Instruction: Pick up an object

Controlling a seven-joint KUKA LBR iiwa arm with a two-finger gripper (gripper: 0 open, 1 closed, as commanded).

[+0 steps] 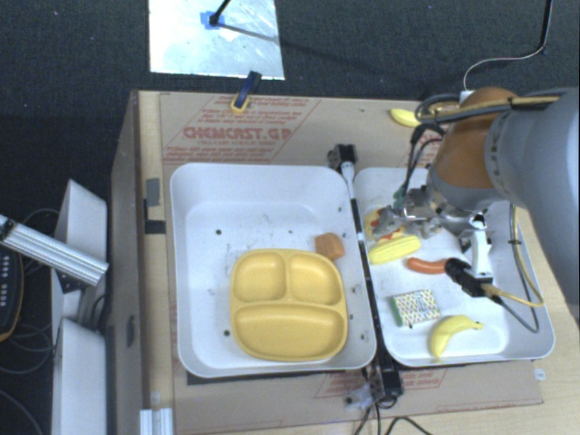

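My gripper point(396, 218) reaches down into the upper left part of the right bin point(530, 338). Directly under it lie a long yellow piece point(396, 249) and a small red and yellow item point(384, 231); I cannot make out whether the gripper touches either one. An orange sausage-shaped toy point(425, 265) sits just to the right of the yellow piece. Nearer the front are a small patterned box point(416, 307) and a yellow banana point(452, 331).
The left bin point(208, 198) holds a yellow divided plate point(290, 304) and a small orange-brown block point(329, 245). Another yellow banana point(403, 116) lies on the bench behind the right bin. The grey arm point(535, 157) and its cables point(517, 293) overhang the right bin's right side.
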